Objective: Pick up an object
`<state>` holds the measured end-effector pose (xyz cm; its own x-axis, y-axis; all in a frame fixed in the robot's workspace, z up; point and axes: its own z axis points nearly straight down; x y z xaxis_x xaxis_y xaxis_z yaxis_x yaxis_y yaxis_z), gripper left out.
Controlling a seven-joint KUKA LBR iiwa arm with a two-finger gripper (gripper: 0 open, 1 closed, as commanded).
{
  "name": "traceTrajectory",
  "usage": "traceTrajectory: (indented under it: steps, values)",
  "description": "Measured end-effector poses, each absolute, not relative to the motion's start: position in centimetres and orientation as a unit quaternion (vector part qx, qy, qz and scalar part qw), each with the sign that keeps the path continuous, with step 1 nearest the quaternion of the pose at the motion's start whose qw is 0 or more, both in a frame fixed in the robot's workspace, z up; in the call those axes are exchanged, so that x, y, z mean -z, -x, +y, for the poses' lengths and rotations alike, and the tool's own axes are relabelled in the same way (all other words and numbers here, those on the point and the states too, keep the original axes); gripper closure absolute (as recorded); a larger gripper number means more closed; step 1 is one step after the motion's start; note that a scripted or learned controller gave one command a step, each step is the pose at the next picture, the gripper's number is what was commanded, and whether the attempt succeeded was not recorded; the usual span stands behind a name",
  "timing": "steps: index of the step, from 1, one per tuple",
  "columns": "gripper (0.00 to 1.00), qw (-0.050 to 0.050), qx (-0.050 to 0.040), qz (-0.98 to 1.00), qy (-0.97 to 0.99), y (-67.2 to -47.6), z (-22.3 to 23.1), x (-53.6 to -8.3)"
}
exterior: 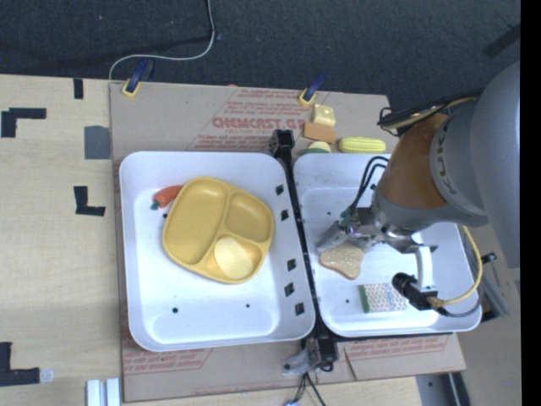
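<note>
surface (51,227): tan top with a cardboard sheet under both bins, so you have nothing to clear here.
arm (473,167): comes in from the right and is low over the right bin, hiding part of its floor.
left bin (139,311): holds the yellow divided plate (218,229), with an orange carrot-like piece (166,195) touching the plate's upper left edge.
right bin (334,315): holds your targets, the tan bread-like slice (342,261) and a small green-and-white patterned card (382,297) near the front wall.
gripper (348,231): tip sits right at the upper edge of the slice. You cannot tell if the jaws are apart or together; the wrist shadows them.
beyond the bins: a yellow corn piece (362,145) and a tan block (320,126) lie on the cardboard, out of the way.
step, my read: closing in on the slice.
advice: the slice lies flat, so centre over it, straddle its narrow width, press down to the bin floor before you close, then lift straight up.
</note>
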<state>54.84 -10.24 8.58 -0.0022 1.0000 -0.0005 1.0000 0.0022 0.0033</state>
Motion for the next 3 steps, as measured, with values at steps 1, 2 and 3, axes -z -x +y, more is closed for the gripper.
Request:
traceTrajectory:
  steps: [1, 2, 3]
  values:
    - [0.00, 0.002, -0.0011, 0.708, -0.707, -53.8, -11.0, -8.6]
    - [0.00, 0.002, -0.0008, 0.707, -0.707, -50.8, -11.0, -8.6]
    - [0.00, 0.003, -0.0012, 0.707, -0.707, -48.5, -10.9, -8.6]
